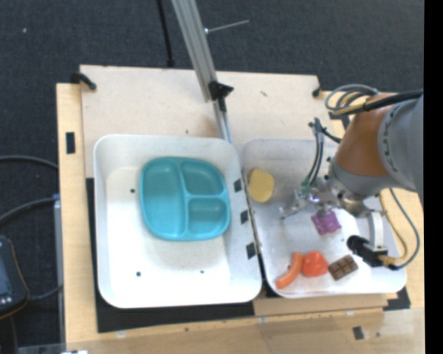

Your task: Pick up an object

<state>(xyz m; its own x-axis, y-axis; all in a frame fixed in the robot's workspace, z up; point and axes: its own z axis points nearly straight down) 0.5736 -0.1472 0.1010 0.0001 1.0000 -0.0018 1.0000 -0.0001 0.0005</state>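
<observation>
On the left side of my screen the left bin (111, 220) holds a blue plate (184, 198) with three parts, lying flat. Next door in the right bin (280, 157) I see a yellow round thing (261, 185), an orange toy (304, 266), a brown block (343, 267) and a purple piece (326, 222). My claw (317, 205) hangs just above that purple piece, I guess to grab it, but I cannot tell if it is open; both bins sit on a tan bench (148, 102) over dark carpet (29, 35).

Two white bins (118, 286), one teal tray (184, 199), and four small objects: yellow (261, 185), purple (326, 222), orange (303, 266), brown (342, 268).
</observation>
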